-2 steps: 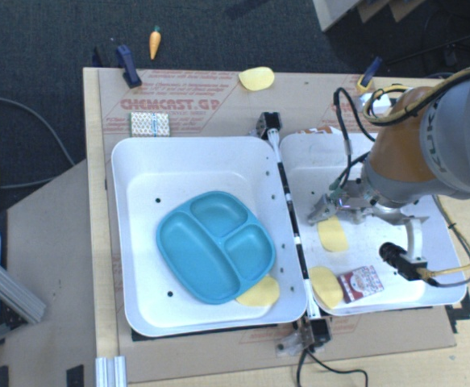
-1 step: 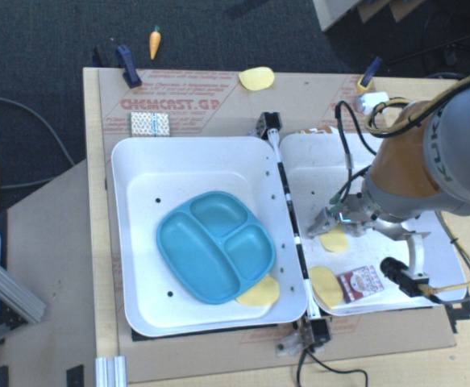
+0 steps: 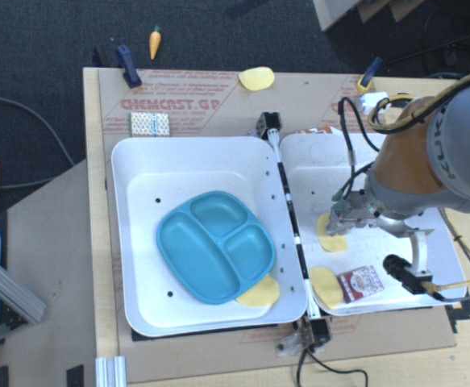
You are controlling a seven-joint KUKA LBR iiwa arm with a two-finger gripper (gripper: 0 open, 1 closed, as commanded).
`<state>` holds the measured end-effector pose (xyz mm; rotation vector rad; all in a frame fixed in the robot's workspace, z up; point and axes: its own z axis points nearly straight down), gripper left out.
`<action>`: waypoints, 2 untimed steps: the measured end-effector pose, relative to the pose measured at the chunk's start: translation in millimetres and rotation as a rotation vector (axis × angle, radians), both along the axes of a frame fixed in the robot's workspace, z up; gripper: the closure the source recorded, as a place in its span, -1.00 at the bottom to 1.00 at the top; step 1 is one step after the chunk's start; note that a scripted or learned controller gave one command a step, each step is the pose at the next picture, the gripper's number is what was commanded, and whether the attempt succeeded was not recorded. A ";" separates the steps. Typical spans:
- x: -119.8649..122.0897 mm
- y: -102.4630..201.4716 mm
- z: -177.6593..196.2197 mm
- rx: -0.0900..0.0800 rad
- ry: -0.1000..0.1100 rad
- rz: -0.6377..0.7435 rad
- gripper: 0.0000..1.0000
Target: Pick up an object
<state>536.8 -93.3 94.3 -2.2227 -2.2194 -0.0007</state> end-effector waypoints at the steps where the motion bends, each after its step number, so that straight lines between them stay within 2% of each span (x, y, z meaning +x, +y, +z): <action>1: -0.1 0.0 -0.1 0.000 0.000 0.000 -1.00; 2: 0.3 0.1 9.6 0.000 -0.002 -0.001 1.00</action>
